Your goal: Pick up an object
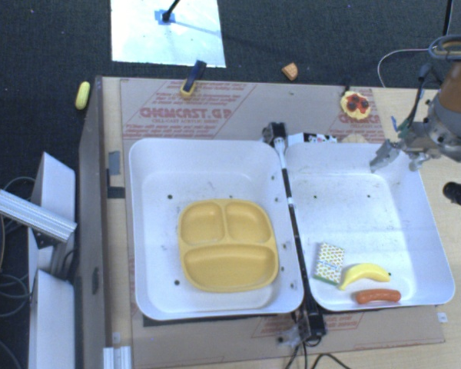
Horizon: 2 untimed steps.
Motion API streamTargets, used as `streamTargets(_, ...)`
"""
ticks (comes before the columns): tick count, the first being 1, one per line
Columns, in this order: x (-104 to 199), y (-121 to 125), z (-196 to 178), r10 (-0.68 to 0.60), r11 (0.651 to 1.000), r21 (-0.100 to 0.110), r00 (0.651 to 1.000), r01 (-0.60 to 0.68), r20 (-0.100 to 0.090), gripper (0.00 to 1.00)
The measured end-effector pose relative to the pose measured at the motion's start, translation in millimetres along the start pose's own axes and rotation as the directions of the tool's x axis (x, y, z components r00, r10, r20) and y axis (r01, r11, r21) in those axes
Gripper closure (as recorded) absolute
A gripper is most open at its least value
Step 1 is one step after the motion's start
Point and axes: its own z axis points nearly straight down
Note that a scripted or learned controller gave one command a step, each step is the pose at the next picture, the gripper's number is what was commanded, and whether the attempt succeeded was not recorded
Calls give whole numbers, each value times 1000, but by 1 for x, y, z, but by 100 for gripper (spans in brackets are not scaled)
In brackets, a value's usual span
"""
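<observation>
Yellow plastic banana lies in the right white bin, long axis nearly three-to-nine, at about seven o'clock from the spread, empty metal gripper, well apart.

From my remote seat I see a dark carpeted floor with a pale square sheet lying on it. The worktop is covered in printed cardboard, light wood showing at its right edge. An aluminium rail juts in at left, above loose cables.
</observation>
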Motion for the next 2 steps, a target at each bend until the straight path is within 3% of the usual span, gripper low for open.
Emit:
streamTargets(1,0,32,-43,0,1000,1,1000,0,-1,0)
streamTargets(2,1,12,51,2,1000,7,1000,-2,-3,0)
